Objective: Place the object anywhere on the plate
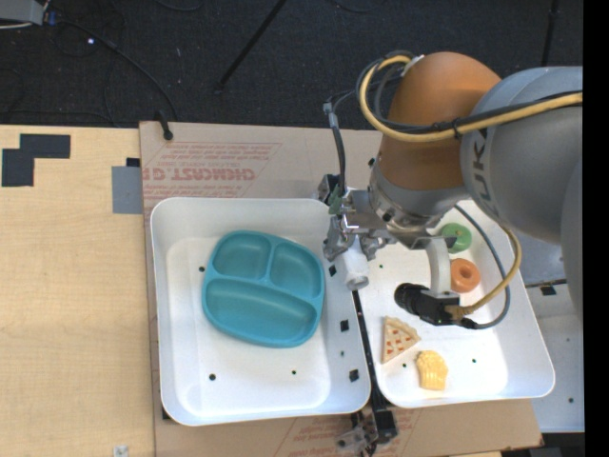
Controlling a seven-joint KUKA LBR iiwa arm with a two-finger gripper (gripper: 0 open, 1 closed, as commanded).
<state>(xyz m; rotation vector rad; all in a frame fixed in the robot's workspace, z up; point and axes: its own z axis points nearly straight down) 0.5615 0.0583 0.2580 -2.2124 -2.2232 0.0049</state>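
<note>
Dark carpet [190, 46] strewn with cables runs behind your bench, and pale wood [67, 303] spreads to the left of a sheet of printed cardboard [219, 165] on which the two white bins sit. Take the teal plate [247, 307] as your landmark: it has three compartments and lies flat in the middle of the left bin [181, 350]. Just off the plate's upper right edge, over the divide between the two bins, you see the gripper [350, 255] pointing down; from this angle you cannot tell whether it is apart or together, and nothing can be seen held in it. The grey arm [533, 160], with its orange band [438, 93], comes in from well to the right of the plate and hangs over the far part of the right bin [504, 350]. All the loose objects lie to the right of the plate, in that right bin. Nearest the plate is a pizza slice [398, 338], level with its lower edge. A yellow piece [432, 369] lies just beside the slice, a little farther from the plate. An orange ring [464, 275] sits farther right, about level with the plate's middle, and a green ring [457, 237] lies near it, partly hidden by the wrist.
</note>
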